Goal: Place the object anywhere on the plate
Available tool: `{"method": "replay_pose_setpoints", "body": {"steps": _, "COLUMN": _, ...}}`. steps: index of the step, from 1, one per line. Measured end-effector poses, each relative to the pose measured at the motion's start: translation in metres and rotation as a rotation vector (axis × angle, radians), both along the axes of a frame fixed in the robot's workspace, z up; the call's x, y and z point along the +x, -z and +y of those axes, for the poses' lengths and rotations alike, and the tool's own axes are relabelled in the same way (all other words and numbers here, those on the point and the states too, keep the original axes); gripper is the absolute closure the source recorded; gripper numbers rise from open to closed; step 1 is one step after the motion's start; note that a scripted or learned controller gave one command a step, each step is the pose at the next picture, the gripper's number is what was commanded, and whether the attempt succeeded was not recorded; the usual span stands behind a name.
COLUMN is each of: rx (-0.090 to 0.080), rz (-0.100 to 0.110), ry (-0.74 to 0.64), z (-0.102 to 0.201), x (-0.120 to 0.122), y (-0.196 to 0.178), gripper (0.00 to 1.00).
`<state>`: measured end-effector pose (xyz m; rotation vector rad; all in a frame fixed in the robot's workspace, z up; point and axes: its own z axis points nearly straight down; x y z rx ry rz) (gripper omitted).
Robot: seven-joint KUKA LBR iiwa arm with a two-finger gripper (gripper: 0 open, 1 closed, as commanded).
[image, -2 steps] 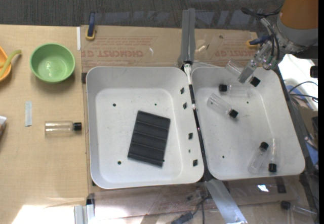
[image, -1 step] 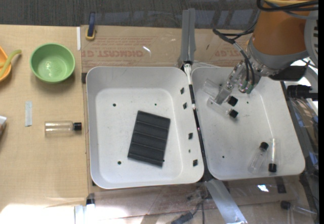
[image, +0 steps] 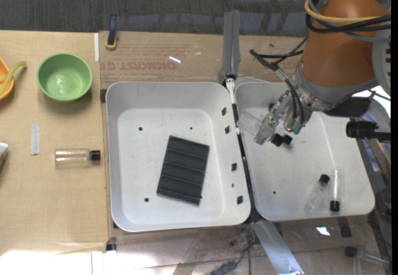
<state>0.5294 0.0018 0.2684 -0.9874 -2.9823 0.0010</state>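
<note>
A black ribbed rectangular plate (image: 183, 170) lies flat in the left bin (image: 124, 106), a little tilted. My gripper (image: 273, 130) hangs over the upper left part of the right bin (image: 354, 162), close to the divider between the bins. A clear, glassy shape (image: 250, 122) shows just left of the gripper's tip and a small black piece (image: 284, 140) sits just under it. I cannot tell whether either one is gripped. Two clear vials with black caps (image: 324, 190) lie near the right bin's lower right corner.
On the bench to the left stand a green bowl (image: 64, 78) and a clear bottle with a black cap (image: 76, 155) lying on its side. A small grey strip (image: 35, 140) lies beside them. The arm's orange and grey body (image: 345, 37) looms over the right bin's far side.
</note>
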Motion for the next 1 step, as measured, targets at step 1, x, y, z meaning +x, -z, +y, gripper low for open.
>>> {"method": "replay_pose_setpoints", "body": {"steps": 1, "rx": 0.0, "rz": -0.002, "ry": -0.067, "z": 0.071, "x": -0.0483, "y": -0.051, "gripper": 1.0}}
